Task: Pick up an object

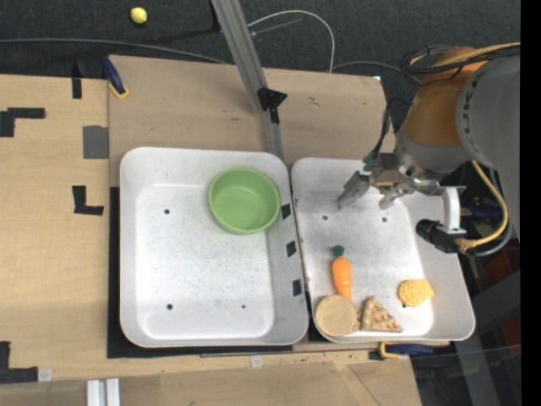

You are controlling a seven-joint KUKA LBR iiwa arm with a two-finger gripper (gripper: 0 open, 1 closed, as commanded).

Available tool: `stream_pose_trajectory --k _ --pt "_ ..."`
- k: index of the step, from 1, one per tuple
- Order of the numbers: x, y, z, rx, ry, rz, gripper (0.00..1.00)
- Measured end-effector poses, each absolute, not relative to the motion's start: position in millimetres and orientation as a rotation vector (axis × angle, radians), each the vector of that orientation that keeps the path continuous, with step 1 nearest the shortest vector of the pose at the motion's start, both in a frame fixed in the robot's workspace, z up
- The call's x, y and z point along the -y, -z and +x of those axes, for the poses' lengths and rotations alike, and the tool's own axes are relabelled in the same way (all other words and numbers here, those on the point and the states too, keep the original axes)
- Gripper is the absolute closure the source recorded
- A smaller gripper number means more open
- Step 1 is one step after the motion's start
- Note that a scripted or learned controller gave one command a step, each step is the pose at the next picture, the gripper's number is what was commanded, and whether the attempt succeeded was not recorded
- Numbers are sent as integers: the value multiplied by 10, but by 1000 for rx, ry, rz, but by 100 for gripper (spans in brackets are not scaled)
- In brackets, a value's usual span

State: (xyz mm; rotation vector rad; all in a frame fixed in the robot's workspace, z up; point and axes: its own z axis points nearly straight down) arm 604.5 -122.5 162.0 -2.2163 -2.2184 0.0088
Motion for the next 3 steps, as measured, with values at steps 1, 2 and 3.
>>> stream_pose_trajectory --k 1,2,3 --pt "1274 -989 5994 2218 -10 -2216 0" --pt "1269 -886 5994 2224 -3 -2219 0" --pt "1262 -986 5994 2224 -3 -2217 100"
